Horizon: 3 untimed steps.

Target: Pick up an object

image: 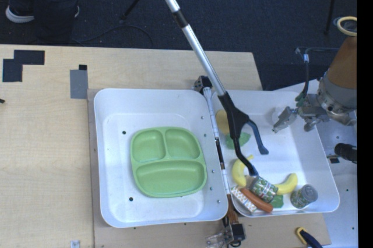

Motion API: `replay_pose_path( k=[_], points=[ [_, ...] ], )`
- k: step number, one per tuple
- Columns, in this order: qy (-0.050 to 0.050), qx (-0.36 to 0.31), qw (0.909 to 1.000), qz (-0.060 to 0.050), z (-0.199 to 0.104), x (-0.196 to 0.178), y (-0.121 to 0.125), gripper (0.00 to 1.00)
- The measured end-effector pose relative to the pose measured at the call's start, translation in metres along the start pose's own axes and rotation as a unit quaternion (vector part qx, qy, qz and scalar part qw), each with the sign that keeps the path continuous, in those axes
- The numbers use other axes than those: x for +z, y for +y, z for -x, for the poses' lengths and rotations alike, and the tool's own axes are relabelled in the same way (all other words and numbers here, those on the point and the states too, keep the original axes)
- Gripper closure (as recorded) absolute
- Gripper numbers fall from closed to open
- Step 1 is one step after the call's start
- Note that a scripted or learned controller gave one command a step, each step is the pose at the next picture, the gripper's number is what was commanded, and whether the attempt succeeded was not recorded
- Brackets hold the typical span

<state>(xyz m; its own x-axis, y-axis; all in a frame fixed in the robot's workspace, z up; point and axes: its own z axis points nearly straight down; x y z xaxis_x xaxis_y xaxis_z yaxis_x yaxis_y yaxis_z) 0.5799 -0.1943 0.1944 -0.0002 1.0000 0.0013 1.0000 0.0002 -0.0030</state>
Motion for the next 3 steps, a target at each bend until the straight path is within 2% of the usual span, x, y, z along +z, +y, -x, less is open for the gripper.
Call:
replay_pose_path(
  k=[1,2,3],
  points=[
    [0.000,0.000,1.0000,0.001,-0.063,0.106,-0.038,0.00],
    [0.000,0.001,1.0000,0.001,-0.051,0.106,-0.104,0.00],
    [0.000,0.000,1.0000,0.001,-0.055,0.039,-0.044,0.00]
  ],
)
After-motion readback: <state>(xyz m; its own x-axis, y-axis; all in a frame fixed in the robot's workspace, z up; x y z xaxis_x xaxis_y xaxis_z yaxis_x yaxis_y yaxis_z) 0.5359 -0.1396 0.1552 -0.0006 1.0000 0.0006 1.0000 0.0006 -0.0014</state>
